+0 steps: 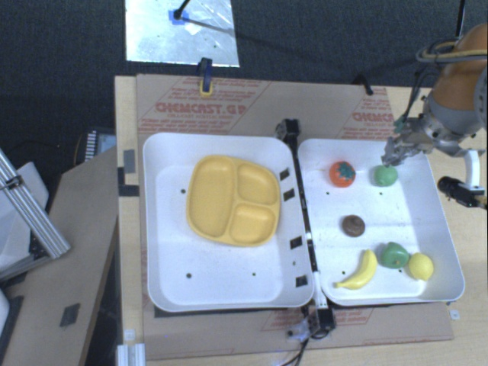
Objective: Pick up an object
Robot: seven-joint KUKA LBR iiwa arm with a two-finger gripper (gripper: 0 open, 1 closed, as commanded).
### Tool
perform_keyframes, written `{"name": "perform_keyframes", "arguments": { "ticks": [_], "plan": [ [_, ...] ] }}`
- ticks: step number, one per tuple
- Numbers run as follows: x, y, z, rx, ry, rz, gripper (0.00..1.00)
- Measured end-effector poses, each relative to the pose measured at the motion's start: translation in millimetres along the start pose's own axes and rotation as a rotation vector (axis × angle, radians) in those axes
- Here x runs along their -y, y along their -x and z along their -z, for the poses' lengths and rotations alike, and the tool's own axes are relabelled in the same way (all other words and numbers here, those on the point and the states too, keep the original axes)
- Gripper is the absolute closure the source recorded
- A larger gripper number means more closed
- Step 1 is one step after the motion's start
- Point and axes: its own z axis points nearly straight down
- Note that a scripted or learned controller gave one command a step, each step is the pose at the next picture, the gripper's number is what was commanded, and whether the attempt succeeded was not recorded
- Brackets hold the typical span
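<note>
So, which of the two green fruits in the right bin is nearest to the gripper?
The small light green fruit at the bin's far side, right under the gripper. The other green fruit lies at the near edge, beside the lemon.

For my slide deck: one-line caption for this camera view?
Tool poised over the green fruit in the right bin, yellow tray left.

Left bin [164,204]: white, holds a pale yellow divided plate [232,200]. Right bin [435,227]: white, holds an orange tomato with green top [342,174], a light green ball [386,176], a brown nut [352,225], a yellow banana [360,271], a green pepper [393,255], a yellow lemon [420,266]. Surface [252,101]: tan with red lettering.
</note>
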Motion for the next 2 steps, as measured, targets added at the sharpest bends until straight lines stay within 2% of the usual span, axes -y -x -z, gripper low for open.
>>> {"name": "perform_keyframes", "arguments": {
  "ticks": [2],
  "plan": [
    [-4.1, -5.0, 88.0, 0.000, -0.001, 0.002, 1.00]
  ]
}}
